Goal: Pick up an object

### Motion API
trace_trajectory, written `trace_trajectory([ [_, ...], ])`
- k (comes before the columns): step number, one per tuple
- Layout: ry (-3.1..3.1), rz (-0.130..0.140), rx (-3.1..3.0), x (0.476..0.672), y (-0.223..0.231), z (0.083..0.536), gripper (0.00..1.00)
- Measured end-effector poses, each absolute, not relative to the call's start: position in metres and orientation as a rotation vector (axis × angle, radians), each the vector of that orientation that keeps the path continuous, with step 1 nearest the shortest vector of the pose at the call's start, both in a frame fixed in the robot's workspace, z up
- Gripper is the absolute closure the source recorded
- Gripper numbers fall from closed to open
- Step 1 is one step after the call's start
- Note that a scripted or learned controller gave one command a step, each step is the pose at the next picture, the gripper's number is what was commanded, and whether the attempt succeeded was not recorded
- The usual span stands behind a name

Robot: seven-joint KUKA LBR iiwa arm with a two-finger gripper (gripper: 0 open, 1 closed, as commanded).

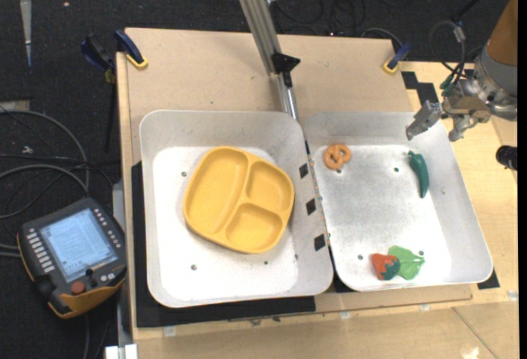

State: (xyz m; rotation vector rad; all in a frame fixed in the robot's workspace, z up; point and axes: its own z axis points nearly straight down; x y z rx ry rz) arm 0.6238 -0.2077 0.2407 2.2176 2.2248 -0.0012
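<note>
No text, label or number can be read; the handheld pendant's [72, 254] screen is too blurred.

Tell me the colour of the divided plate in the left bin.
Yellow all over; the divided plate shows plainly in the camera view.

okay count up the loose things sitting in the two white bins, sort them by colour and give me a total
Yellow: 1, the divided plate in the left bin
Orange-brown: 1, the pretzel in the right bin
Green: 1, the pepper-shaped toy in the right bin
Red and green: 1, the strawberry-like toy in the right bin
Total: 4
</note>
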Motion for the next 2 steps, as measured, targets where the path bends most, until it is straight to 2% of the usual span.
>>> trace_trajectory([
  [1, 2.225, -0.002, 2.217, 0.624, -0.208, 0.241, 0.0],
  [2, 2.224, -0.005, 2.224, 0.619, -0.209, 0.196, 0.0],
])
